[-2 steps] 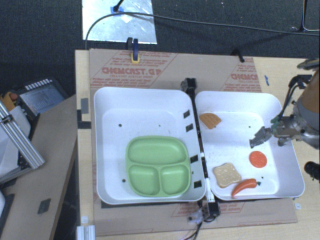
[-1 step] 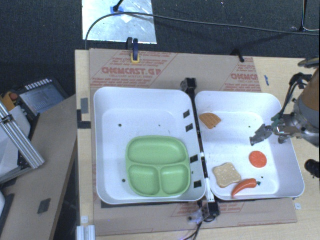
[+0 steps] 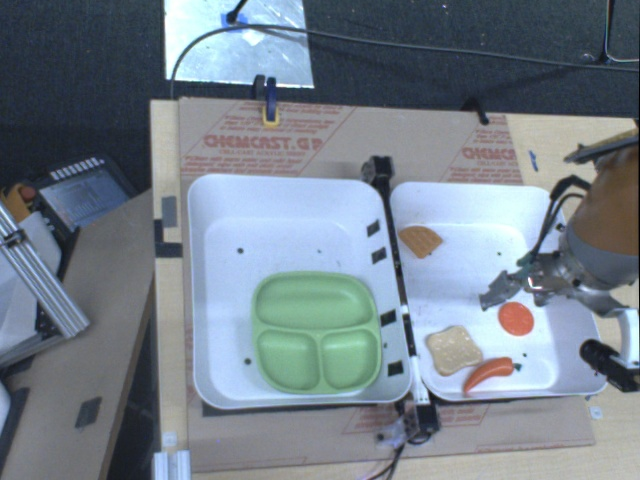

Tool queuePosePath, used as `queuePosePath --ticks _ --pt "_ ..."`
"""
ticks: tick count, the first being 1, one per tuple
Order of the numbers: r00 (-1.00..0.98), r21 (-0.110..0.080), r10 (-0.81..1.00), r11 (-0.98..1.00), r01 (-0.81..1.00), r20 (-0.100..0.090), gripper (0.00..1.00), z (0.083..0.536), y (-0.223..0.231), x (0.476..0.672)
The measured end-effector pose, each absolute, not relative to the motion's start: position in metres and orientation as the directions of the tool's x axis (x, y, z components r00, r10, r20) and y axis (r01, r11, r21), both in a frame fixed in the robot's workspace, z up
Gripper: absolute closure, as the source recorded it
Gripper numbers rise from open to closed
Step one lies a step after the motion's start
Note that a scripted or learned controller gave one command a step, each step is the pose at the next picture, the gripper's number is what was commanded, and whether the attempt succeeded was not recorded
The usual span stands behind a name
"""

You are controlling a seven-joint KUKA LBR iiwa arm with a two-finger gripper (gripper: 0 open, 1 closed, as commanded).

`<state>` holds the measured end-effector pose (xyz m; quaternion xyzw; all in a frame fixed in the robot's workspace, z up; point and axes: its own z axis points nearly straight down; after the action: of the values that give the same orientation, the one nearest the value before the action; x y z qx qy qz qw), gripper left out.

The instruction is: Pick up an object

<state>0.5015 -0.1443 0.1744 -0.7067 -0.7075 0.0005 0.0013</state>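
Observation:
The right bin (image 3: 470,200) holds several food pieces. A red round slice (image 3: 516,318) lies near its right side, a tan bread slice (image 3: 455,349) and a red chili pepper (image 3: 488,372) lie near the front wall, and an orange wedge (image 3: 421,240) lies at the back left. My gripper (image 3: 512,288) hangs low over the right bin, just above and slightly left of the red round slice. I see nothing in its grasp. The grey arm with its orange band (image 3: 612,213) comes in from the right.
The left bin (image 3: 225,268) holds a green divided plate (image 3: 315,330). A black divider strip (image 3: 392,268) runs between the two bins. Cardboard (image 3: 300,138) lies under both bins, with a yellow clamp (image 3: 270,103) at the back.

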Motion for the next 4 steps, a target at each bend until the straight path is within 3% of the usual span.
queuePosePath --ticks 2,3,4 --pt "0.000 0.005 1.000 0.000 1.000 0.001 0.00 0.086 -0.148 0.495" --pt "0.000 0.015 1.000 0.000 1.000 -0.005 1.00 0.100 -0.149 0.497" --pt "-0.003 0.006 1.000 0.003 1.000 -0.002 1.00 0.146 -0.157 0.503"
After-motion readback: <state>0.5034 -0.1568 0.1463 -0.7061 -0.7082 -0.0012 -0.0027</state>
